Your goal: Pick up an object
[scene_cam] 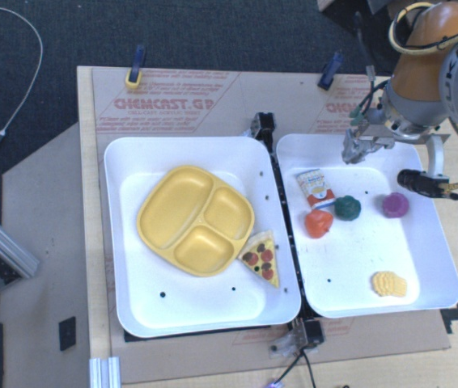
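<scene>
Camera view shows the tool [357, 153] over the far edge of the right bin [423, 297], too small to tell its state. Near it lie a juice carton [315, 187], red toy [319, 223], green ball [347, 208], purple ball [395, 205]; the arm [431, 51] is cut off at right.

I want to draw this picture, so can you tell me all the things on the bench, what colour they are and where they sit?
bins: 2, white, side by side on the bench
divided plate: 1, yellow, left bin
pizza slice toy: 1, yellow with dark toppings, left bin, by the plate's lower right edge
small carton: 1, white and orange, right bin, upper left
red-orange toy: 1, right bin, below the carton
green ball: 1, right bin, beside the red-orange toy
purple ball: 1, right bin, right side
yellow ridged toy: 1, right bin, lower right
clamps: 2, blue, back edge of the board
arm: 1, grey and orange
tool: 1, grey, above the right bin's top edge
</scene>
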